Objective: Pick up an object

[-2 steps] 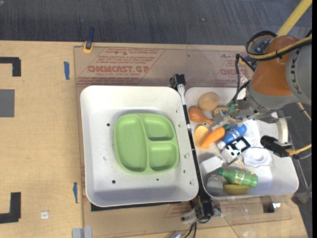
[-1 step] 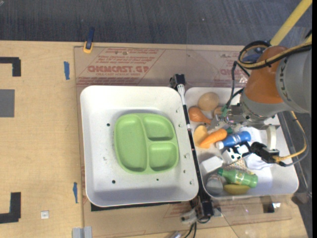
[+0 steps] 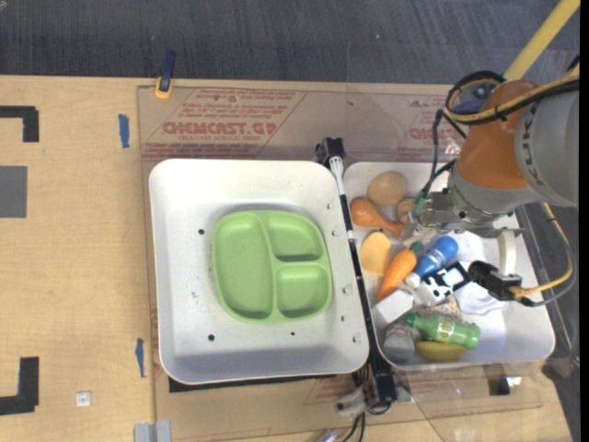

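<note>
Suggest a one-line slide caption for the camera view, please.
KUKA arm's gripper lowered over the cluttered right bin; a green divided plate sits in the left bin.

We see a bench (image 3: 83, 274) of pale wood carrying a white left bin (image 3: 184, 339) that holds a green divided tray (image 3: 271, 265) (three compartments). Blue tape strips (image 3: 123, 131) dot the bench near the bin's left side, a clear sheet (image 3: 230, 118) lies beyond, and dark carpet (image 3: 276, 17) farthest.
</note>
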Action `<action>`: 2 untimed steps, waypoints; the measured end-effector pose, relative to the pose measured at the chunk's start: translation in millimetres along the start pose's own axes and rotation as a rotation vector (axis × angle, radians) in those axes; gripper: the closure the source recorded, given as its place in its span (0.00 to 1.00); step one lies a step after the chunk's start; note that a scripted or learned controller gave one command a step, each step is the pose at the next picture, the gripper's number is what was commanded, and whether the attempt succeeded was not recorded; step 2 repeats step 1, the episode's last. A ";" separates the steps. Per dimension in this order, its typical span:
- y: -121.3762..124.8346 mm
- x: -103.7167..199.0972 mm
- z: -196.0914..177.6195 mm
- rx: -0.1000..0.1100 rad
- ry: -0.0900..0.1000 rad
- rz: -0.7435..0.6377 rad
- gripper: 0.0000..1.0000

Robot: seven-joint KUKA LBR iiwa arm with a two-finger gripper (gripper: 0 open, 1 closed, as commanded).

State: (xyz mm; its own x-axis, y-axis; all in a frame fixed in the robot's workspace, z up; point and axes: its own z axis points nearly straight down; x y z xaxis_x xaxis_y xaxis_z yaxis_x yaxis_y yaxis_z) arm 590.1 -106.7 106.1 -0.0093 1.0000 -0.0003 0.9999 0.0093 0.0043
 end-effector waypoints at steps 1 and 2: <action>-18.3 69.0 -95.4 -0.004 0.002 -0.066 1.00; -18.3 69.0 -95.4 -0.004 0.002 -0.066 1.00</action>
